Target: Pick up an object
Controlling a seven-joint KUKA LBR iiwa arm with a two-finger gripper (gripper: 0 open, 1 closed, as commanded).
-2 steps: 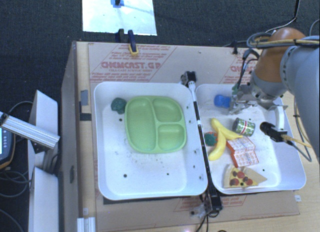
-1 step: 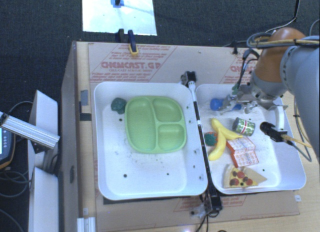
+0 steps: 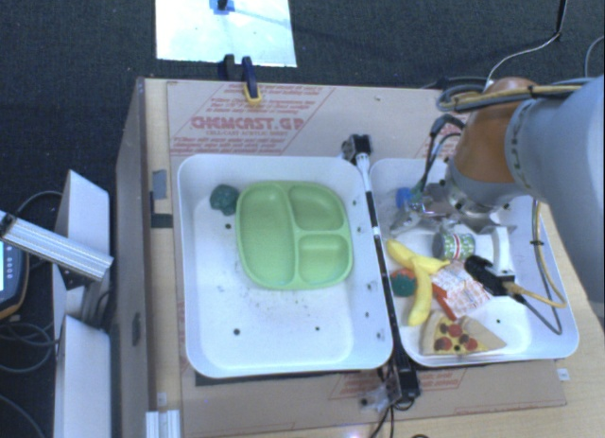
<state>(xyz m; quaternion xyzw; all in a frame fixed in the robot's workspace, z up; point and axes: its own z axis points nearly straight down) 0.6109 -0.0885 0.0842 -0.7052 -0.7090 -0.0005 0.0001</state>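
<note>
Tool [image 3: 452, 237] sits low in the right bin [image 3: 558, 337], over a small can [image 3: 455, 242]; grip state cannot be told. Banana [image 3: 419, 280] just beside: likely light, rigid plastic, slick. Best taken across its narrow middle.

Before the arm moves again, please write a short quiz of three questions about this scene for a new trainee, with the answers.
1. True or false: the green divided plate lies in the left bin.
2. Which thing lies nearest the front edge of the right bin?
A. the pizza slice
B. the banana
C. the small striped can
3. Fill in: the dark green lump sits just beyond the plate's ____ corner, as the camera sees it.

Key
1. True.
2. A.
3. Upper left. The gripper hangs over the right bin, near the can and banana.
</note>
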